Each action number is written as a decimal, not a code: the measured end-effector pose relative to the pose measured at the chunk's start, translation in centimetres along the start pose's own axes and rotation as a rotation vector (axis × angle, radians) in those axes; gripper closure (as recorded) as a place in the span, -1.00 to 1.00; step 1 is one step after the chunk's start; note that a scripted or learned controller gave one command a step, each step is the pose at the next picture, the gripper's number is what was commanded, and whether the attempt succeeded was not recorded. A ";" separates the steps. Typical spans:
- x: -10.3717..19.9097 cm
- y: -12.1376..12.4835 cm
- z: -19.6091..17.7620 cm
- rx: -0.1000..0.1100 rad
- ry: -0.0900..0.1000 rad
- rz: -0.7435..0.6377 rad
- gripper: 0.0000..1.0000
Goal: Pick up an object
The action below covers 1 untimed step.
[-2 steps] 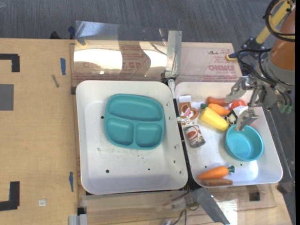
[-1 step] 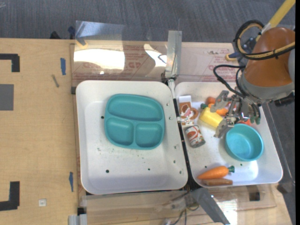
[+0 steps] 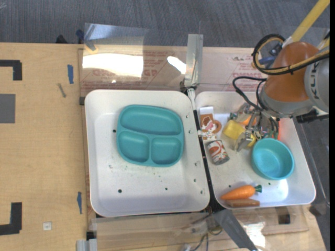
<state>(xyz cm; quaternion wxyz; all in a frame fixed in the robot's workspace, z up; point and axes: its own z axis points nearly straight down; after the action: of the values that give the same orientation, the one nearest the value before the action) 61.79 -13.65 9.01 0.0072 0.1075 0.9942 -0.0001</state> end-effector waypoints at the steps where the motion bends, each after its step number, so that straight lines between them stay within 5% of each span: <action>1: -0.2 0.2 -1.2 0.000 -0.008 -0.002 1.00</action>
<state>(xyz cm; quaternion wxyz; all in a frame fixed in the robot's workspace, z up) 62.05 -13.52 10.26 0.0113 0.1063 0.9943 -0.0006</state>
